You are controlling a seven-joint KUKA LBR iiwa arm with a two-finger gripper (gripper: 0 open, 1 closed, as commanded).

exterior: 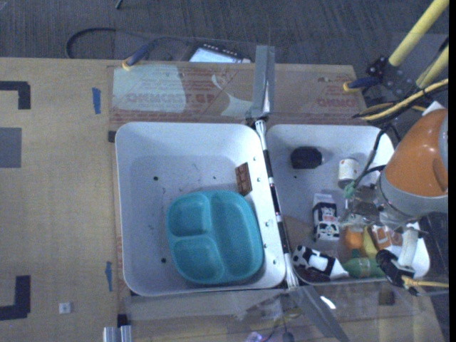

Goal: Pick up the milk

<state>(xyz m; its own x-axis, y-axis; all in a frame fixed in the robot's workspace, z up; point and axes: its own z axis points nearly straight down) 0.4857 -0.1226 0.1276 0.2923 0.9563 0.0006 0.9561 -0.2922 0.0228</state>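
At the lower edge of the right bin (285, 212) lies a black-and-white toy (315, 261), and just above it stands the milk (325, 220), a small carton near the frame's lower right. It is probably light, stiff and a little slippery, so I would take it across its 2 flat sides. Beside it to the right is the gripper (360, 206); I cannot tell its state.

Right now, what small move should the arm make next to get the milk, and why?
Probably slide the gripper toward the view's left until it is over the milk carton. The carton stands in the right bin beside the gripper, not beneath it, and a green item lies close by, so centring before descending seems safer.
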